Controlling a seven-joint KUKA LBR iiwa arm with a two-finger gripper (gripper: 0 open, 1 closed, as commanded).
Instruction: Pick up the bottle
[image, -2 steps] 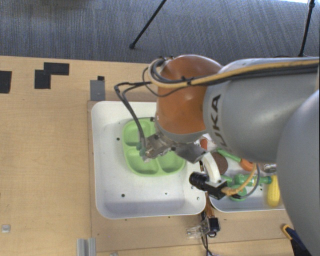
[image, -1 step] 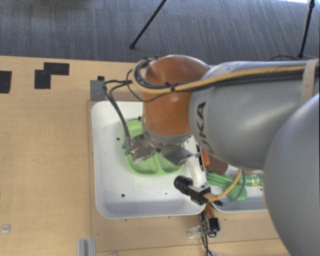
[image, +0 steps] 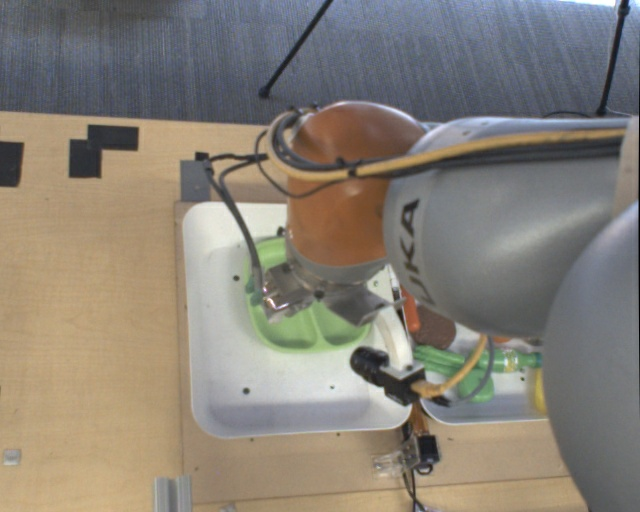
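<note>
Reaching in from the right, the grey arm (image: 500, 210) sets its gripper (image: 300, 300) low over a green object (image: 290, 335) at centre frame in the left white bin (image: 215, 330). Finger state cannot be told. A green-and-clear bottle (image: 480, 360) appears to lie in the right bin (image: 480, 412), lower right, largely hidden.

A grey arm (image: 500, 230) with an orange band (image: 340, 185) reaches down into the left white bin (image: 215, 330) on the counter (image: 90, 330), its tool (image: 300, 295) low over a pale green object (image: 300, 335) directly beneath it. Black cable (image: 235, 215) loops beside the tool; the second bin (image: 480, 412), behind the arm, holds green and yellow items.
</note>
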